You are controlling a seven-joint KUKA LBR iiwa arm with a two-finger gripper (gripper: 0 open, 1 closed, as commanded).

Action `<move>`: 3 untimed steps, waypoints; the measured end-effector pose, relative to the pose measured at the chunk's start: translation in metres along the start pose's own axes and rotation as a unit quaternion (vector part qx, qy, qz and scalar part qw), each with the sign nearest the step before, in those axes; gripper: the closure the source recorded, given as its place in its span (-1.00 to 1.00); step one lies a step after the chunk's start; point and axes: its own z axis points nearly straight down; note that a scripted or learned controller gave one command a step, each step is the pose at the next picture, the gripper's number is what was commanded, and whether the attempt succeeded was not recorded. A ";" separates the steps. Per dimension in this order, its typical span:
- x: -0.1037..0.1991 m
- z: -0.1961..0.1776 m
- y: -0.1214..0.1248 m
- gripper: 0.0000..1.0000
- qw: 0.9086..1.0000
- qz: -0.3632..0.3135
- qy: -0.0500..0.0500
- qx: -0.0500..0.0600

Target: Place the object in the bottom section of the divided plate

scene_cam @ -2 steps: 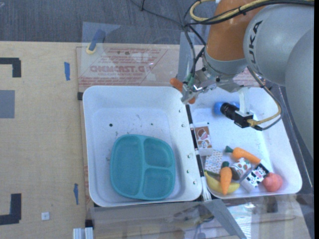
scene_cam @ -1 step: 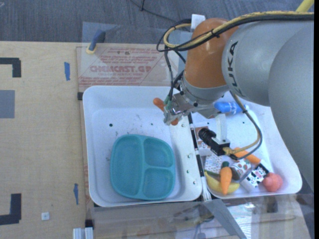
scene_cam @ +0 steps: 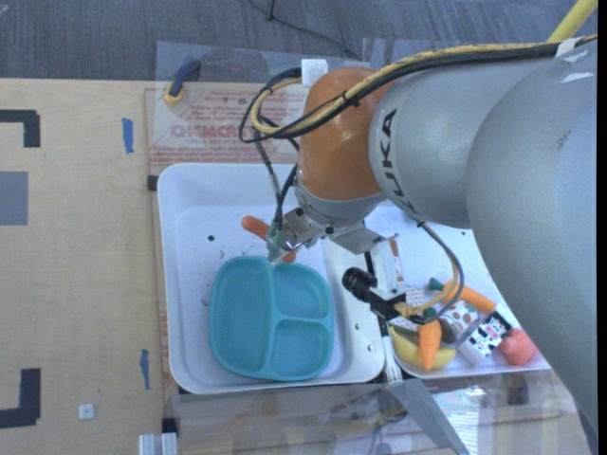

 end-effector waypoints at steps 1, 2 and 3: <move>-0.045 -0.020 -0.068 1.00 1.000 0.012 0.000 0.000; 0.017 0.050 -0.048 1.00 0.995 -0.104 -0.003 -0.006; 0.012 0.048 -0.045 -1.00 0.995 -0.102 -0.009 -0.011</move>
